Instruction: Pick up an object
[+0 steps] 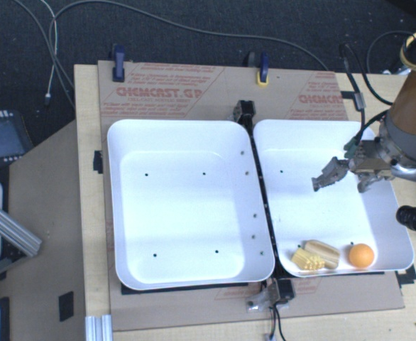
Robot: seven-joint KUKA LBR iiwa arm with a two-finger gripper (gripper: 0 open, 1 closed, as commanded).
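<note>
- Bench (158, 94): a flat board bearing two shallow white bins side by side, with red print along its far edge.
- Left bin (187, 272): small dark dots mark its floor.
- Right bin (293, 137): holds three items, all grouped along its near edge.
- Ball (361, 255): orange, round, resting in the near right corner of the right bin.
- Corn (308, 260): a yellow cob-shaped piece at the near edge of the right bin, left of the ball.
- Roll (323, 250): a tan, oblong piece lying just beside the corn on its far side, touching or nearly touching it; apart from the ball.
- Arm (412, 112): enters from the right, with its orange band above the grey wrist section.
- Gripper (346, 175): positioned over the middle of the right bin, on the far side of the three items and well apart from them.
- Finger state: the two fingers (329, 175) are spread apart, one toward the left and one toward the right, with nothing between them.
- Clamps (118, 61): two blue clamps sit on the far edge of the bench.
- Cables (52, 20): run across the dark floor beyond the bench.
</note>
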